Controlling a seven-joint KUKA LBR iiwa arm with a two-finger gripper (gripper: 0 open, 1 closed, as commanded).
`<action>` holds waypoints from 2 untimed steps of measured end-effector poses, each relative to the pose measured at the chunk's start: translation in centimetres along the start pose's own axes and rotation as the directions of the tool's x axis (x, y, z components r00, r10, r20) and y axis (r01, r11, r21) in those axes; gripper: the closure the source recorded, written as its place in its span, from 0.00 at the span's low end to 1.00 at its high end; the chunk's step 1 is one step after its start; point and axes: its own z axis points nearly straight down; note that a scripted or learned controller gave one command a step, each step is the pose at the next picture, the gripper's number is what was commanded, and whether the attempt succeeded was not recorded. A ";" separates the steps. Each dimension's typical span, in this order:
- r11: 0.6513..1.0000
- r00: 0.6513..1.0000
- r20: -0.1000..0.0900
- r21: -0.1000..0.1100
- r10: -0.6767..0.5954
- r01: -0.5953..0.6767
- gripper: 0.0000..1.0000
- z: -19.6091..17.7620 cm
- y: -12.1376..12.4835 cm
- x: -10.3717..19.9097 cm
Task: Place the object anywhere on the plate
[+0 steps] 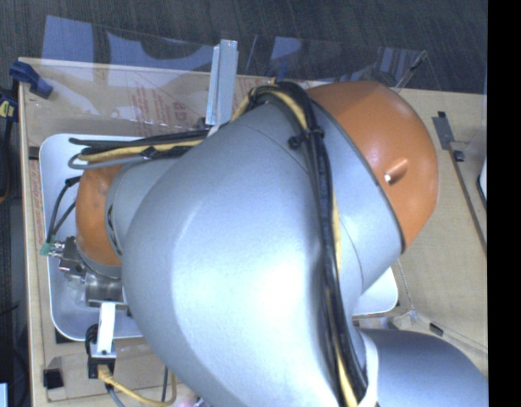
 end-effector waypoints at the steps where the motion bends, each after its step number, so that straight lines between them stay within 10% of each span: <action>1: 0.883 0.883 -0.001 0.001 0.469 -0.469 1.00 -11.0 -0.2 0.0; 2: 0.988 0.988 0.001 0.004 0.152 -0.152 1.00 -11.4 0.5 -2.8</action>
